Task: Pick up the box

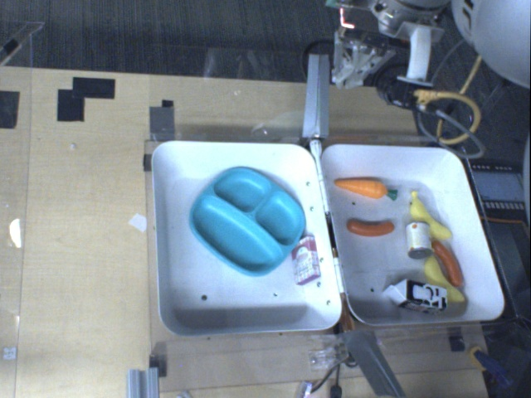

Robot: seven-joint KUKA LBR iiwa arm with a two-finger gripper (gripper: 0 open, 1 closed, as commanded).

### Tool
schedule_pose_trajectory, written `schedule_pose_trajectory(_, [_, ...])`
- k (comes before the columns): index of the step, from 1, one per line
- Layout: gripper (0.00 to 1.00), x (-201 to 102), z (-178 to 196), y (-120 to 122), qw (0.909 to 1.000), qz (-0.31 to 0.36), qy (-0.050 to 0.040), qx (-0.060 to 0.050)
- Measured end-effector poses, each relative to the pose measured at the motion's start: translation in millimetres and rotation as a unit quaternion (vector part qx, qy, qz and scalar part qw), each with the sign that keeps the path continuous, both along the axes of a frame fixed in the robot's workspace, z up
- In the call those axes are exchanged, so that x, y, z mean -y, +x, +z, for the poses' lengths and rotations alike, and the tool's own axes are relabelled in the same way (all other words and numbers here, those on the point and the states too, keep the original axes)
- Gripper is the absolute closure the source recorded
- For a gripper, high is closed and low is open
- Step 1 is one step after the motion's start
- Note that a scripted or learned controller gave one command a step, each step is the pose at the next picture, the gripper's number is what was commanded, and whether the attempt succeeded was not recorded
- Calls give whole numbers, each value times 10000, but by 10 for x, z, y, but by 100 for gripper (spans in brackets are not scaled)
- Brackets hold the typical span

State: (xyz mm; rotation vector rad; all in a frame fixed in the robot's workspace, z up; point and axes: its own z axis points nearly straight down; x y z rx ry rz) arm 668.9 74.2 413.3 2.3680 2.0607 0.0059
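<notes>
A small pink and white box [306,259] lies in the left bin [178,247], against its right wall and just right of a blue divided plate [247,219]. A black and white box [423,295] lies near the front edge of the right bin [465,177]. My gripper [357,63] hangs high above the back of the bench, beyond the far rims of both bins and over the divider between them. It is well apart from either box, and nothing shows beneath it.
The right bin also holds a carrot [361,187], a brown sausage [371,227], a banana [425,215], a small can [419,239] and a reddish sausage [448,264]. A grey post [316,98] stands behind the bins. Cables [448,118] loop at the back right.
</notes>
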Motion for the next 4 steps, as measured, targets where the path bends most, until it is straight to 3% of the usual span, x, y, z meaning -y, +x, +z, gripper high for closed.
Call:
schedule_pose_trajectory(2, [100,-640,166,-3,9977,-671,9,3])
schedule_pose_trajectory(3, [100,-682,229,-3,9594,-2819,16,-4])
schedule_pose_trajectory(4, [100,-552,-45,-72,9232,-3843,27,-9])
